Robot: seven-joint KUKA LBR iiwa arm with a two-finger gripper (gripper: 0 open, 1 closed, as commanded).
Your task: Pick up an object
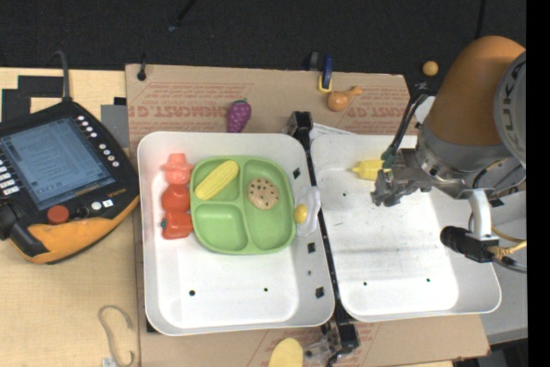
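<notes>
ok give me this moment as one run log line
arm: over right bin | gripper: low, beside yellow object at bin's far left | grasp: not confirmed | left bin: green tray, corn, cookie, red figure

Overhead slanted view of both bins (258, 314)

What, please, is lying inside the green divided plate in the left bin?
The green plate holds a yellow corn cob in one compartment and a speckled cookie in another. Whatever lies beneath them is covered.
</notes>
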